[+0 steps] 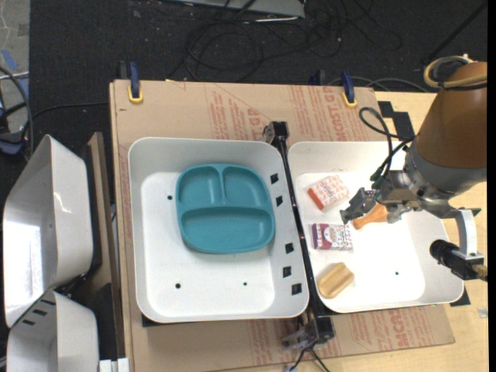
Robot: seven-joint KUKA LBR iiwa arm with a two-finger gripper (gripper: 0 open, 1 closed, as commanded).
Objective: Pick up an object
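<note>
On my far left, the left bin (147, 231) carries a teal divided plate (225, 208), which I leave alone. Crossing the divider into the right bin (434, 285), I see three loose candidates: a pink-and-white packet (327, 191) near the top, a purple packet (332, 236) below it, and a tan block (335, 280) nearest the front rim. Just right of the two packets hangs my gripper (363, 210), with something orange (374, 215) at its tip; I judge that it may be pinched there, but I can't confirm it. To do this well, I'd check the grasp before lifting, then rise straight and slowly, clear of the packets. The wrist's bulk hides the jaws, so I cannot tell their opening. The orange thing's shape is mostly covered.
</note>
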